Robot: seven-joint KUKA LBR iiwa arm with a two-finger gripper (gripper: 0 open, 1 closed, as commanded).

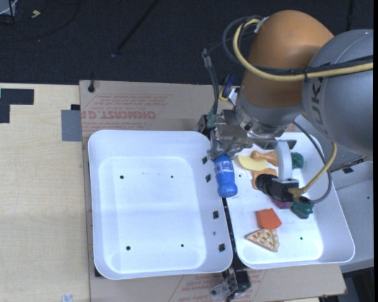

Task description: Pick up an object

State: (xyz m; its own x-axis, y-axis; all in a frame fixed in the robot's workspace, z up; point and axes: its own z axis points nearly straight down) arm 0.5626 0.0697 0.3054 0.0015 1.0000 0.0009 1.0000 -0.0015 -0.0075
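My gripper (222, 148) hangs over the divide between the two bins, below the grey wrist and orange band. A blue bottle (225, 177) with a white-ringed neck hangs upright from it, its top caught between the fingers, and its body overlaps the right bin's left rim. The gripper is shut on the bottle. Other objects lie in the right bin (331, 244): a red-orange block (268, 218), a tan waffle-patterned wedge (263, 238), a yellow piece (251, 163) and a dark purple object (281, 195).
The left bin (145, 212) sits beside the right one, with a black divider (225, 222) between them. Green items (297, 161) (302, 209) lie near a yellow cable looping off the arm. Both bins rest on a cardboard sheet (138, 109).
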